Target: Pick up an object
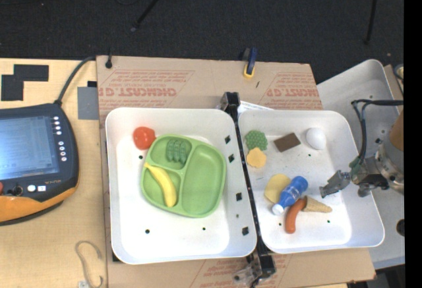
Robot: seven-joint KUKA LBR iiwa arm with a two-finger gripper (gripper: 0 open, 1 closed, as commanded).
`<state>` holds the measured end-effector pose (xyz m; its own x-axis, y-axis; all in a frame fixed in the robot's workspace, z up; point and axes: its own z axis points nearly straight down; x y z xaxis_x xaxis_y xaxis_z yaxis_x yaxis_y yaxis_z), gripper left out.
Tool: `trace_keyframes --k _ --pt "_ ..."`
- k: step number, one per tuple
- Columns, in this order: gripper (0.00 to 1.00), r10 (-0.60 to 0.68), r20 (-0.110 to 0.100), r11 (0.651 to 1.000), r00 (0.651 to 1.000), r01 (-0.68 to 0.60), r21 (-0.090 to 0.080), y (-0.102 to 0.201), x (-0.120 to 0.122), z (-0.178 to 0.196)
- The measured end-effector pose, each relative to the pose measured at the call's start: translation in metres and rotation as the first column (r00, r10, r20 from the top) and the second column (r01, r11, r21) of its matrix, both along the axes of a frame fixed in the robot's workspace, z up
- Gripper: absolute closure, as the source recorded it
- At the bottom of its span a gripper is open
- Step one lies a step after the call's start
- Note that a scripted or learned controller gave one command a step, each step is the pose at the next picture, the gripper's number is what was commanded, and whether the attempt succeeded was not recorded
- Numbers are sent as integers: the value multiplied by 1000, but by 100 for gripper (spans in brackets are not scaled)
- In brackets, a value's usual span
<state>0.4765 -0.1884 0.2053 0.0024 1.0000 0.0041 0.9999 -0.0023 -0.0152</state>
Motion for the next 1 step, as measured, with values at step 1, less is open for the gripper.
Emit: trace_keyframes --k 1 --pt "0 2 12 1000 1000 -2 -3 0 3 6"
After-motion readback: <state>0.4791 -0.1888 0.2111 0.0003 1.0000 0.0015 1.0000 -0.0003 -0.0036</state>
